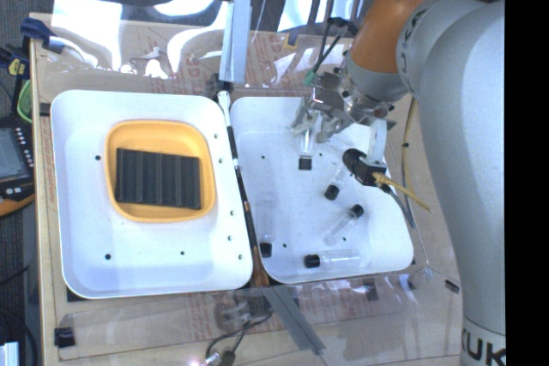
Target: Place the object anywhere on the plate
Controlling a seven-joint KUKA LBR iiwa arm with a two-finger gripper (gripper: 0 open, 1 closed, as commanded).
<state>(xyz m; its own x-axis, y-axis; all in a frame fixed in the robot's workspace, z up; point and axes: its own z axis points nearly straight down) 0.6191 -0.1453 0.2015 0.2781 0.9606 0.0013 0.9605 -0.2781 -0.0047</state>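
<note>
The object, as far as I can make out, is one of the small clear tubes with black caps lying loose in the right bin (390, 249). One capped tube (343, 223) lies on a slant toward the bin's right side, another capped tube (330, 258) lies flat near the front rim, and a few small black pieces, one of them a small black cube (304, 163) just below the end effector, are scattered across the white floor between them. Which of these counts as the task's thing is hard to say from here; they are tiny and washed out against the plastic.

The plate (159, 133) sits in the left bin (86, 261), well apart from all of that. It is yellow with rounded corners and carries a dark ribbed insert (159, 178) in its middle.

The arm (455, 81) comes in from the right, grey with its orange band (386, 21) above the wrist, and leans over the back of the right bin. Its end effector (316, 131) hangs low over the bin's upper part, near the rear wall. Metal parts and cables crowd around the tips, so I cannot tell whether they are apart or together, and I see nothing clearly between them.

The two bins stand side by side on the tabletop (283, 326), their inner rims nearly touching.
</note>
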